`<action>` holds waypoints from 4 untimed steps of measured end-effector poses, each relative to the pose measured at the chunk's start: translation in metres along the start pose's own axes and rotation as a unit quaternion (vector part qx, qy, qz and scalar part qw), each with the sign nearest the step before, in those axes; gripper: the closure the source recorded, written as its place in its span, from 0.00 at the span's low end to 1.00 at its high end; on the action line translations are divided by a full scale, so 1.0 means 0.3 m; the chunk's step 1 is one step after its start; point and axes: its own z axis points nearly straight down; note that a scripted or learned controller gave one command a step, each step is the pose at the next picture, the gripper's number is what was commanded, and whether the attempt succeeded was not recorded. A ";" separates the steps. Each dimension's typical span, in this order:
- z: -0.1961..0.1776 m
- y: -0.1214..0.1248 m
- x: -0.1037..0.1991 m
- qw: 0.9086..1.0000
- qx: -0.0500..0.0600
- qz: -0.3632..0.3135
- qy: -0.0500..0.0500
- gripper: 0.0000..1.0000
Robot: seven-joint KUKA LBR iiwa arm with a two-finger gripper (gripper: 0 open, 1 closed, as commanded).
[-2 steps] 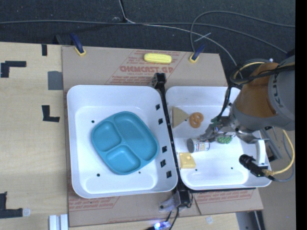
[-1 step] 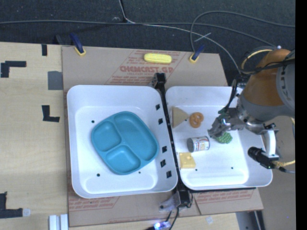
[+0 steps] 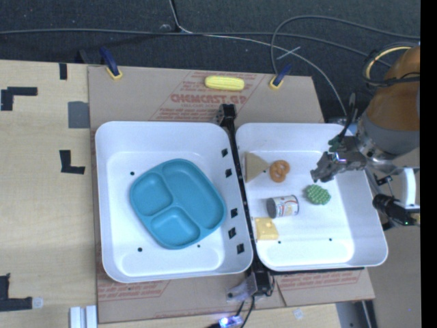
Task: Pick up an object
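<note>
The right bin (image 3: 355, 251) holds a green knobbly object (image 3: 317, 195), a small can lying on its side (image 3: 283, 206), an orange pretzel-like piece (image 3: 278, 171), a tan wedge (image 3: 255, 166) and a yellow block (image 3: 266, 229). My gripper (image 3: 326, 169) hangs over the right part of this bin, just above and slightly right of the green object. I see nothing between its fingers.
The left bin (image 3: 109, 183) holds a blue divided tray (image 3: 177, 202). A yellow corn-like toy (image 3: 224, 83) lies on the cardboard behind the bins. Cables trail across the dark floor at the back. The arm's body (image 3: 392, 115) stands at the right.
</note>
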 end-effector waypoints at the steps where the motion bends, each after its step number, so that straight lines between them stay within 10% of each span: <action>1: -0.176 0.005 -0.001 1.000 0.000 0.000 0.000 1.00; 4: -0.137 -0.049 0.527 1.000 0.004 -0.002 0.002 1.00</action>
